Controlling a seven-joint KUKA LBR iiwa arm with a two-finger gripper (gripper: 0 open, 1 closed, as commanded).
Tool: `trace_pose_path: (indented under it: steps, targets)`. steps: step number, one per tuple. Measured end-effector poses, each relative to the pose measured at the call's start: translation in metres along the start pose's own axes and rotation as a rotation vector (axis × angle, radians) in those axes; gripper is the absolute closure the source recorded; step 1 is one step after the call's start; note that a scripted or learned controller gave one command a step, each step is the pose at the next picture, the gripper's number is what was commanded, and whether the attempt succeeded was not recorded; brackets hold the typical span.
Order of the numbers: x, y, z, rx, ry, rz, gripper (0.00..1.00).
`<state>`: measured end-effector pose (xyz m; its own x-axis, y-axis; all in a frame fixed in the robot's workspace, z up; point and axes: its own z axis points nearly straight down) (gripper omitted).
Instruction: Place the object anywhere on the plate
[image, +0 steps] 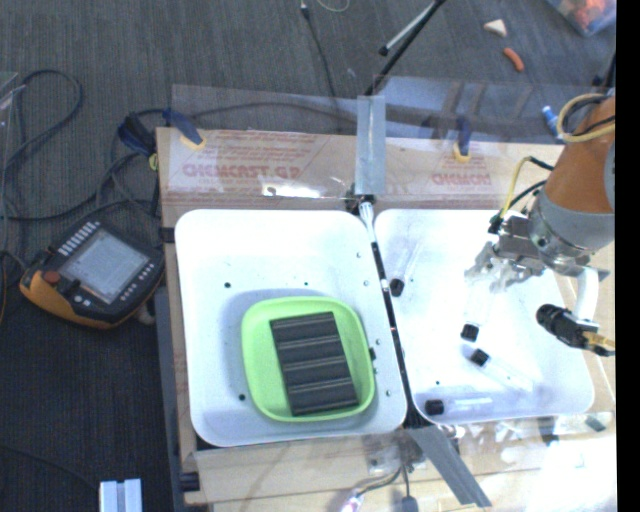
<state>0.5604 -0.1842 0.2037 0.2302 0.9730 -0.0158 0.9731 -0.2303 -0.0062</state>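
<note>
Dark grey ribbed block (315, 362) lies flat on the green plate (255, 365), inside the rim. It sits roughly centred, long side running near-to-far with a slight tilt, and its four ridges run across it. Green shows all round the block, a wider margin on the left than on the right.

The plate sits in the left white bin (210, 290), toward that bin's near side. Its right edge is near the divider where the two bins meet.

The gripper (508, 265) is over the right white bin (565, 385), at its far right part, well apart from the plate and the block. Nothing is visible between the jaws. Whether they are apart or together cannot be told, since the pale tips blur into the white bin floor. The grey arm with its orange band (580, 170) comes in from the right edge, with yellow cable looped above it.

In the right bin there are two small black pieces (468, 331) close together near the middle. Another black piece (396, 288) lies by the divider, and one more (434, 407) is at the near left corner. A clear tube (475, 402) lies just beside that last piece, along the near wall.

Both bins rest on a cardboard-covered surface (260, 170) with a metal strip (370, 150) standing at the far edge between them. A teach pendant (95, 272) with a grey screen lies on the dark floor to the left, with cables trailing from it.
</note>
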Motion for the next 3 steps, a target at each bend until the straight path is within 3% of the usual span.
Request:
trace_pose_path:
  steps: [1, 2, 3]
  targets:
    - [0.0, 0.0, 0.0, 0.0, 0.0, 0.0, 0.0]
    - [0.006, 0.013, 0.012, -0.005, 0.008, 0.046, 0.0]
    - [0.001, 0.016, -0.018, -0.004, 0.014, 0.115, 0.0]
